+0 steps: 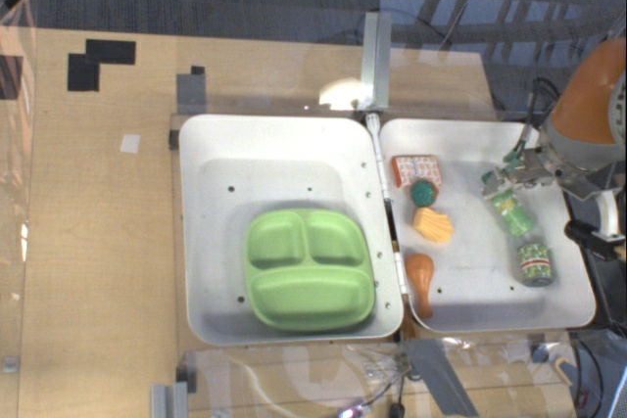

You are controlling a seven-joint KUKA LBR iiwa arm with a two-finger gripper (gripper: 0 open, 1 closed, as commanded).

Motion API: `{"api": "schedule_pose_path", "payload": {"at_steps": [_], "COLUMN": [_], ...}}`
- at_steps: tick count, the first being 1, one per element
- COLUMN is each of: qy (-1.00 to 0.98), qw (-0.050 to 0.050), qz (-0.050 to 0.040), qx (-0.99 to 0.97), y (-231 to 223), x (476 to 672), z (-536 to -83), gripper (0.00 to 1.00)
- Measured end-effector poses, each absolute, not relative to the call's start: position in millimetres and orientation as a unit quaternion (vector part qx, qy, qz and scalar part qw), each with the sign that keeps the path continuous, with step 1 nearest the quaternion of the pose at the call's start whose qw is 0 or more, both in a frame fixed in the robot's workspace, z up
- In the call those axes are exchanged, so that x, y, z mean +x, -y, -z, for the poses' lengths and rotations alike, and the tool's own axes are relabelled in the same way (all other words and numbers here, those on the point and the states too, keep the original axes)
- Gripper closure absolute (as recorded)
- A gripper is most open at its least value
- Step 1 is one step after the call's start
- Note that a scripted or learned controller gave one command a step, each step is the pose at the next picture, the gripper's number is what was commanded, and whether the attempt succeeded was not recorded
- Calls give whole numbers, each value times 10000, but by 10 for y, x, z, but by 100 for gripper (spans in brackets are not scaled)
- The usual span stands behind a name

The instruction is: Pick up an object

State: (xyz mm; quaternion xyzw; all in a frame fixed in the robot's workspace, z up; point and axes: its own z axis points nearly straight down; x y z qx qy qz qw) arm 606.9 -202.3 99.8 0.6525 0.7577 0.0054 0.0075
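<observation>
The arm comes in from the right, orange band up at the edge, and the gripper (509, 173) is low over the upper right part of the right bin (470, 308). Right beneath its tip lies a green bottle (512, 213), its near end touching or tucked under the metalwork; whether the jaws are spread or pinching that bottle I cannot tell, the tip is too small and cluttered to read. Just below the bottle sits a small can (535, 262) with a red and green label, near it but apart. Over on the bin's left side there's a cluster: a red-and-white checked packet (415, 169), a dark green ball (423, 193) touching its lower edge, a yellow-orange piece (433, 225) just beneath, and an orange, pear-shaped thing (419, 273) at the bottom left. The left bin (211, 162) carries a green divided tray (309, 269), well apart from the action. My read: this is the grasp attempt itself, gripper settled at the bottle and nothing lifted clear. The next move calls for a firm close across the bottle's narrow width, then a straight lift; a round bottle lying on its side could roll or squirt out, and the can is close enough to get nudged.
</observation>
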Motion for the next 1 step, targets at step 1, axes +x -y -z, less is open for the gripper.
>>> {"api": "schedule_pose_path", "payload": {"at_steps": [1], "qy": [-7911], "qw": [27], "qz": [-23], "qx": [6117], "y": [1127], "x": [6332], "z": [-2063], "gripper": [100]}}
